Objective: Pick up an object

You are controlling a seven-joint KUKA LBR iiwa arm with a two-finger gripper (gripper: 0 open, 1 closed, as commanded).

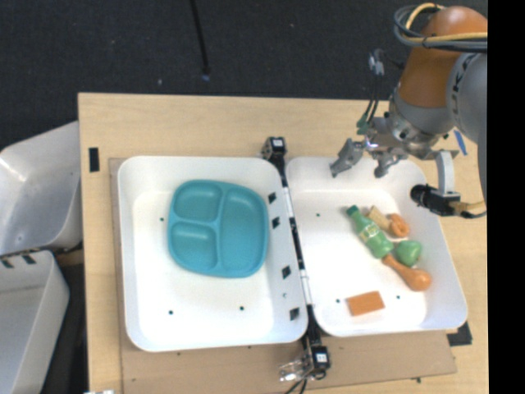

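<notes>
My gripper [363, 162] hangs over the far edge of the right bin [328, 245], its two fingers spread open with nothing between them. Below it in the right bin lie a green bottle-shaped toy [369, 231], a small tan and orange piece [389, 222], a green and orange carrot-like toy [408, 261] and a flat orange block [365, 304]. All of them rest on the bin floor, apart from the gripper.
The left bin [148, 294] holds a teal divided plate [219, 227]. A central divider with black clips [289, 245] separates the bins. The wooden bench [98, 130] surrounds both.
</notes>
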